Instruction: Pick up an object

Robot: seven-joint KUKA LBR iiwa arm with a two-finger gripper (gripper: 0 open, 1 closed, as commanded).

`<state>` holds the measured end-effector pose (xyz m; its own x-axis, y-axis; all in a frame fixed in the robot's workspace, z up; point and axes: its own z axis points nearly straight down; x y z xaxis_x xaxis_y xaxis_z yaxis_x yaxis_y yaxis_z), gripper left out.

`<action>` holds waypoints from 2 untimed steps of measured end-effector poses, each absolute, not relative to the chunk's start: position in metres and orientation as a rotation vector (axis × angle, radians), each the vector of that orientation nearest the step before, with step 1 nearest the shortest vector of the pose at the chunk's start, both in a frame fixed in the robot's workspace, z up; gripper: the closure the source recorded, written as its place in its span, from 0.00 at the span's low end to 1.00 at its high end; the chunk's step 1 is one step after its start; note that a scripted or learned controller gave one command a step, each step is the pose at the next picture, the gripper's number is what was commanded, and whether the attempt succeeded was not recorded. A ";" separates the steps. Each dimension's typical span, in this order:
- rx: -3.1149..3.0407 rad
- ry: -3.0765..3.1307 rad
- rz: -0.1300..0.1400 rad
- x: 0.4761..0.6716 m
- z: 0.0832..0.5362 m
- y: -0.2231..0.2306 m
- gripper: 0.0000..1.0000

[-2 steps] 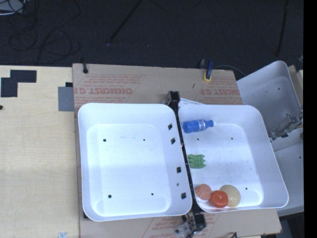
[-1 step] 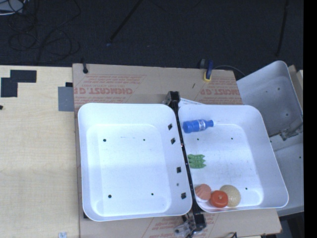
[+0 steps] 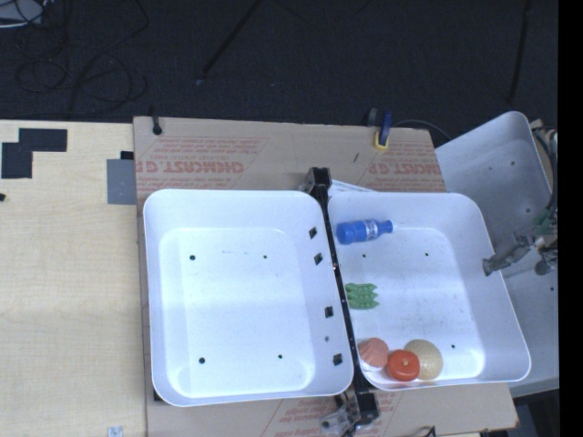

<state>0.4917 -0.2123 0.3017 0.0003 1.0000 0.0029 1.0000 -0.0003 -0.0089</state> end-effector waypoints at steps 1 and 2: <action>-2.221 -2.218 0.003 0.492 0.316 -0.214 1.00; -2.217 -2.217 0.004 0.475 0.276 -0.213 1.00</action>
<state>0.4749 -0.2127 0.2756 0.0003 1.0000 0.0025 1.0000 -0.0003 -0.0063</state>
